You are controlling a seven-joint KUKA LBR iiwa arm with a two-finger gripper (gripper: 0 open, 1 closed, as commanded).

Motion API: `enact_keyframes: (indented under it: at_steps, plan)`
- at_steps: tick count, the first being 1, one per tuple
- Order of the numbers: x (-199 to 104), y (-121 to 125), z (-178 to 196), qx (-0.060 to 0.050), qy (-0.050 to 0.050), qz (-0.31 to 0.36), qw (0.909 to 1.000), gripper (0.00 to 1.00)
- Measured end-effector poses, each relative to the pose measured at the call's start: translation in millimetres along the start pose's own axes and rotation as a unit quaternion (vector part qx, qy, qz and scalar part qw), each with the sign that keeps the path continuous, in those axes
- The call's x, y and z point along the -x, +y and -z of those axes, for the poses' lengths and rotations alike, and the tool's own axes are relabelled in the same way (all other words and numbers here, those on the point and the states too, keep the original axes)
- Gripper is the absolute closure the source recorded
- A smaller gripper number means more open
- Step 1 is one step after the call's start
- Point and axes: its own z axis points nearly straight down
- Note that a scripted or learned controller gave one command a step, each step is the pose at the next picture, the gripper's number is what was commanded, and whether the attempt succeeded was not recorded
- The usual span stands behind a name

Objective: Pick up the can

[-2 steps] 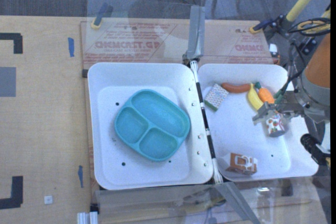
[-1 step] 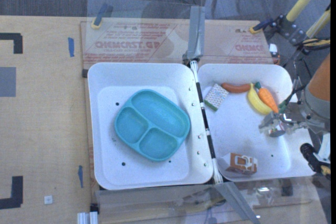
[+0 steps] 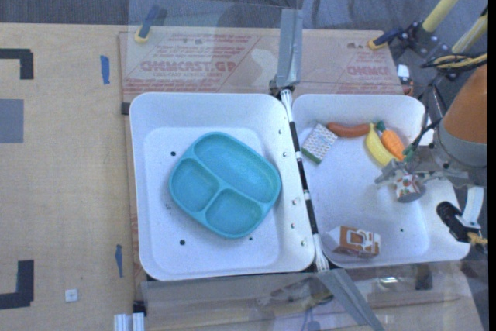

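On the tabletop [image 3: 62, 167] the left bin [image 3: 155, 244] holds a blue divided plate [image 3: 225, 184], and the right bin [image 3: 349, 198] holds a small patterned box [image 3: 318, 143], a sausage [image 3: 349, 130], a banana [image 3: 377, 149], a carrot [image 3: 393, 143] and a brown carton [image 3: 357, 242] at its near edge. The arm [image 3: 469, 120] reaches in from the right, its hand [image 3: 404, 181] low over the right side of that bin. The can [image 3: 406, 188] sits between the fingers, which are closed narrowly on it, just below the banana and carrot.
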Motion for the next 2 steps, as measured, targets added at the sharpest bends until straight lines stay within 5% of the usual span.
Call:
enact_keyframes:
  at_steps: [1, 2]
  plan:
    - [2.5, -0.3, 9.9, 0.001, -0.001, -0.002, 1.0000, 1.00]
    - [-52.8, 24.6, 104.5, 0.001, -0.001, -0.092, 0.9958, 1.00]
